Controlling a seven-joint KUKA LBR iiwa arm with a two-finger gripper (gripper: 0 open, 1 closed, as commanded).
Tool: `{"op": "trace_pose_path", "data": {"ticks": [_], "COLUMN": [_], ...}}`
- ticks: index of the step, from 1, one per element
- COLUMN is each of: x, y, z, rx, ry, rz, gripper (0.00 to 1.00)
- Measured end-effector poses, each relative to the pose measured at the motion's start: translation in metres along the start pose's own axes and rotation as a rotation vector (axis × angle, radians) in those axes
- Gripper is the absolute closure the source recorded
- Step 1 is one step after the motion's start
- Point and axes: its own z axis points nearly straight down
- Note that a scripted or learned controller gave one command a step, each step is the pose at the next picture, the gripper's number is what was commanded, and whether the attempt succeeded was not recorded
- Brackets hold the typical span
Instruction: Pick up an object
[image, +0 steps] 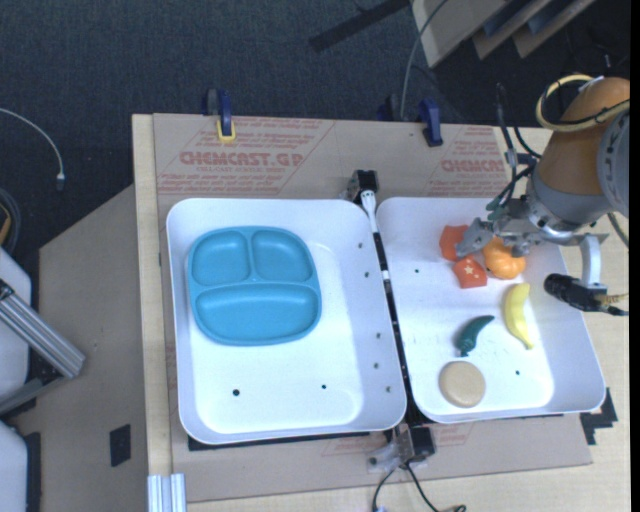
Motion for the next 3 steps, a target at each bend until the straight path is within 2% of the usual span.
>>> {"op": "trace_pose_path", "data": {"ticks": [1, 2, 3], "x": [0.000, 0.005, 0.004], "y": [0.000, 0.007, 0.009], "z": [-0.009, -0.071, -0.125], "rx": [0.000, 0.014, 0.014], "ry": [0.001, 0.008, 0.008], "rz": [0.000, -0.002, -0.002], "gripper": [1.00, 1.00, 1.00]}}
